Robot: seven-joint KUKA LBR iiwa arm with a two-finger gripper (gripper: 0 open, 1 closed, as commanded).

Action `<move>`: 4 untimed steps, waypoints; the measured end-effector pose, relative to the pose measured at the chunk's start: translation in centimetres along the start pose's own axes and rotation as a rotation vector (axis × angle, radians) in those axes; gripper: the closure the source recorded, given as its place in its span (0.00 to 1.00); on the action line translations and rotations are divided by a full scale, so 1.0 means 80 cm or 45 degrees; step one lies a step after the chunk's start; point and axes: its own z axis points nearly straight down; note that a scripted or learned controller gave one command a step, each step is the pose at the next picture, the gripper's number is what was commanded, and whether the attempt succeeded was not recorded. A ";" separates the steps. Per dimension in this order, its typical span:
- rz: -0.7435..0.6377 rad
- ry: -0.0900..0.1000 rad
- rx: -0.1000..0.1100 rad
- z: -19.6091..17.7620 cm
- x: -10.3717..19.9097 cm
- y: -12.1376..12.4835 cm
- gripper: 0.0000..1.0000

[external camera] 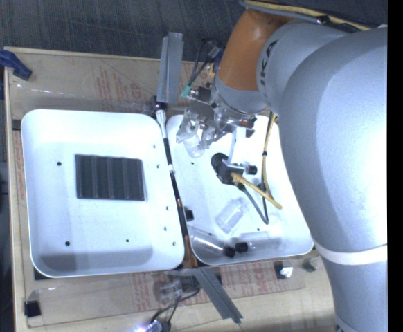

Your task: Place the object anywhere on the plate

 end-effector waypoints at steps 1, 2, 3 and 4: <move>0.415 -0.002 0.001 0.043 0.097 -0.007 1.00; 0.606 0.002 -0.002 0.165 0.174 -0.085 1.00; 1.107 0.005 0.000 0.164 0.185 -0.058 1.00; 0.340 -0.002 0.004 0.166 0.179 -0.056 1.00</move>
